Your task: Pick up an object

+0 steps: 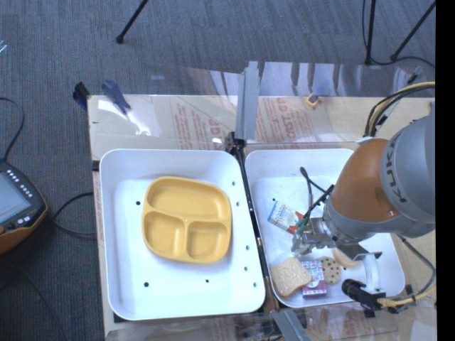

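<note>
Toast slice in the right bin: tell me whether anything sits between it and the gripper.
Nothing visible blocks it. The toast slice lies on the right bin's floor, just lower left of the gripper, top uncovered. A small pink packet and a cracker lie against its right side and could get caught in a grasp.

Two white bins are seen, the left bin (121, 190) dotted with small dark spots along its floor; a yellow divided tray (187, 219) is held within it; the right bin (284, 163) is white as well. A tan toast slice (291, 275) is shown there; a pale speckled cracker (329, 268) is seen beside a pink-and-white packet (313, 274); a white packet with blue and red print (283, 217) is noted. The arm (384, 183) is coloured grey and orange; the bench (192, 123) is brown cardboard with red lettering.
</note>
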Controlling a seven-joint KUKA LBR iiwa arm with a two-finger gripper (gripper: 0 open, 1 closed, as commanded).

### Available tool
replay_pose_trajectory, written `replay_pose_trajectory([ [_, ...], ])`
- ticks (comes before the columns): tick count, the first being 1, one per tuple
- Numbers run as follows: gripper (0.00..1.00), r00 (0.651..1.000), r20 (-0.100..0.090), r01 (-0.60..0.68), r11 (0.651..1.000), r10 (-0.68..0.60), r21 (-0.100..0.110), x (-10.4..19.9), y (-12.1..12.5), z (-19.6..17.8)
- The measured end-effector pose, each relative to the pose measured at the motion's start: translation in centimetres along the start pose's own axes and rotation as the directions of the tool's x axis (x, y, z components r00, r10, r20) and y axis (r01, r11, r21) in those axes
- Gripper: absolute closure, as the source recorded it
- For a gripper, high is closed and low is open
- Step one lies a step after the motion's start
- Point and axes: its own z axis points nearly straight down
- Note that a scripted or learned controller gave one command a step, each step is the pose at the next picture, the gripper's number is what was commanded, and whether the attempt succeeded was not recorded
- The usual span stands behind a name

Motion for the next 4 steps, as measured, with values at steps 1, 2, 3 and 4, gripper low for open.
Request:
replay_pose_trajectory([
  [1, 0.00, 1.000, 0.000, -0.001, 1.000, 0.001, 0.000, 0.0, 0.0, 0.0],
  [2, 0.00, 1.000, 0.003, 0.000, 1.000, 0.000, -0.007, -0.5, 8.0, 0.7],
  [3, 1.00, 1.000, 0.002, 0.001, 1.000, -0.001, -0.002, -0.5, 7.9, -0.2],
  [4, 1.00, 1.000, 0.002, 0.006, 1.000, -0.006, -0.013, 6.2, 5.8, -9.5],
])
